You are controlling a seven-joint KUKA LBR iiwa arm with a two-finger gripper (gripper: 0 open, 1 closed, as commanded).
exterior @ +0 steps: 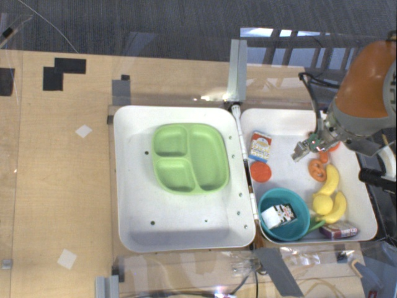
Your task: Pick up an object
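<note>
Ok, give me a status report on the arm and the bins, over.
End effector low over right bin, nothing seen held. Nearest: orange piece, bananas. Teal bowl holds a small box. Green tray in left bin.

A yellow banana (329,194) lies curved along the right bin's (282,121) right side. Beside it sit an orange carrot piece (317,170) and a teal bowl (284,214).
</note>
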